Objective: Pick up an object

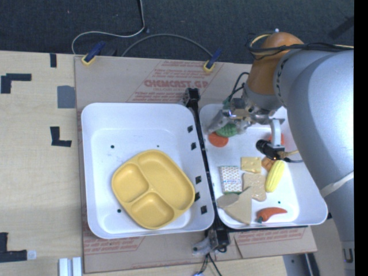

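In the right bin, far left corner: tool point(230, 119) low over an orange-red and green toy vegetable point(219, 137).
Tool state: cannot tell, metal parts blur together.
Target position: toy vegetable against the bin point(305, 209) floor, just below the tool tip, beside the divider.
Handling, judged: light, hard plastic, smooth, likely to slip; best gripped across the rounded orange body.
Nearby: yellow corn point(274, 175), red chilli point(270, 213), flat tan pieces point(246, 195).
Left bin point(92, 154): yellow divided tray point(152, 188).
Hidden: contact with the toy unclear; bin's right side covered by the arm point(322, 114).
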Robot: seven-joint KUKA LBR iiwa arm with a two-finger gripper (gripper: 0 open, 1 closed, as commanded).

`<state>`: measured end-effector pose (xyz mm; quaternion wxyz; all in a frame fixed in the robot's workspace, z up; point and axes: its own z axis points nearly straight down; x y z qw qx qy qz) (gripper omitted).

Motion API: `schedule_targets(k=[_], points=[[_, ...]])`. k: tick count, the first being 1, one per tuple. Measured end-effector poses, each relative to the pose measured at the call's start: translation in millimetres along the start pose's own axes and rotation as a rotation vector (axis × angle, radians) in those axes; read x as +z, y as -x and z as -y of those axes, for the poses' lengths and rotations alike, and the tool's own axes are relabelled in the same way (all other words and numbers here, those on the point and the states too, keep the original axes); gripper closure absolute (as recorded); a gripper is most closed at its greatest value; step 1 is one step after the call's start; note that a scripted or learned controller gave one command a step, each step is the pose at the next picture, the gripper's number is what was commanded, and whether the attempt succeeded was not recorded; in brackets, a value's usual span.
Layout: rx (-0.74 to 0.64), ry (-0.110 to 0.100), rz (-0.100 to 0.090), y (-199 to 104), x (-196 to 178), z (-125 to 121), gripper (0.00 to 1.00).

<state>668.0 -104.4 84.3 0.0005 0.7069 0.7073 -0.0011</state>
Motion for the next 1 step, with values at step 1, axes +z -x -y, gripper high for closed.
schedule_targets(k=[1], points=[[-0.002,0.0,0.001,-0.8,-10.5,-0.2,1.0]])
